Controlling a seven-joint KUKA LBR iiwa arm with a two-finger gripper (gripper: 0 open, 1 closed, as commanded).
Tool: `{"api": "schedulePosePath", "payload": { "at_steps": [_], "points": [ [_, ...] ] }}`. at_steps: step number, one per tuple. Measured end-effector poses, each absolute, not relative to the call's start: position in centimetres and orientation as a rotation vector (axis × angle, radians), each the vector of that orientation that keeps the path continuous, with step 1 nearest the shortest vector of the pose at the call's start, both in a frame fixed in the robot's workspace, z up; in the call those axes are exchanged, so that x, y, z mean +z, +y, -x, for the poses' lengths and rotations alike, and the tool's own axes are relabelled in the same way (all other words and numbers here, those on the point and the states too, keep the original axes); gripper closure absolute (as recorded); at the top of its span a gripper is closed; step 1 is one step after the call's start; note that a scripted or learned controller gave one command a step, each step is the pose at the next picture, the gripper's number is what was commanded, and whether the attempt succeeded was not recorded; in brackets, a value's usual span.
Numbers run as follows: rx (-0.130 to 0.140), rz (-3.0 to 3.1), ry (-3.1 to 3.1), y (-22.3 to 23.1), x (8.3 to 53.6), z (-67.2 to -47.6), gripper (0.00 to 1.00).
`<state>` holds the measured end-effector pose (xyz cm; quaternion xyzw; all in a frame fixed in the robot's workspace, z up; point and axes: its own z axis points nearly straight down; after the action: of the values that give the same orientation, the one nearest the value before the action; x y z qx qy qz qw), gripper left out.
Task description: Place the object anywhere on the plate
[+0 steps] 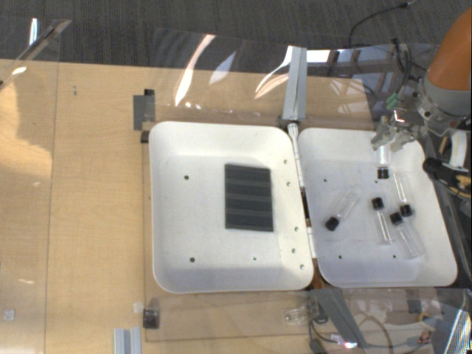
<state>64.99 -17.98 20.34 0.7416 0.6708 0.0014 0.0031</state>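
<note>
Claw (389,140) hovering at the upper right of the frame, over the top edge of the right bin (324,264), and it looks to be pinching a clear vial (382,161) with a black cap that hangs straight down from my fingers. Three more vials (341,211) lie scattered lower in that bin. My target, the dark ribbed plate (248,197), sits mid-frame in the left bin (173,257), well apart. Danger now: a slim, slick tube could slip or swing loose crossing the divider (298,175).

Clear black-capped vials (383,216), dark ribbed plate (248,197)
</note>
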Motion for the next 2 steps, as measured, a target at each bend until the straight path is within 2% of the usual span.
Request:
{"api": "schedulePosePath", "payload": {
  "at_steps": [1, 2],
  "points": [
    [0.006, -2.526, 1.862, -11.2, 19.5, -67.0, 1.00],
    [0.009, -2.539, 1.842, -5.6, 26.0, -67.0, 1.00]
  ]
}}
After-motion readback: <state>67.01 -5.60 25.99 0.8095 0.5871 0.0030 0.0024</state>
